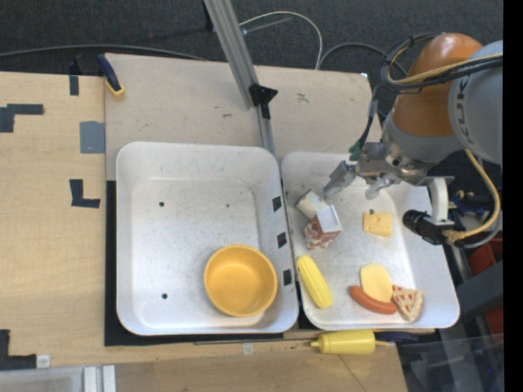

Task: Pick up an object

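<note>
My gripper hangs over the back of the right bin, its two fingers spread open with nothing between them. A small milk carton lies on its side just left of and below the fingers. A cheese cube sits below the gripper. Nearer the front lie a corn cob, a yellow slice, a red sausage and a pizza slice.
A yellow bowl sits at the front right of the left bin. A yellow mustard bottle lies on the bench in front of the right bin. A grey pole slants up behind the bins.
</note>
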